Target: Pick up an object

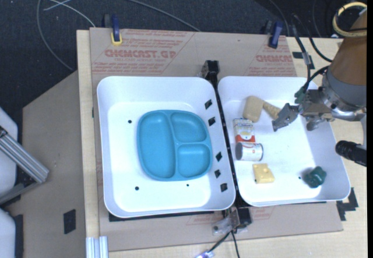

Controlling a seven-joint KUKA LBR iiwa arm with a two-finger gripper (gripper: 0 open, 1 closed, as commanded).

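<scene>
Arm (349, 70) reached in over the right bin (335, 193), gripper (297, 116) open with nothing in it, just beside a tan, lumpy block (253, 108).

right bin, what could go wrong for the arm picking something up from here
1. The two small red-and-white containers lie close together by the right bin's inner wall, so the gripper may nudge one while going for the other, or hit the wall.
2. The tan piece sits right next to a smaller tan bit; a grasp there might catch both or push them apart.
3. The dark green object looks rounded and sits near the rim, so it could slip away.
</scene>
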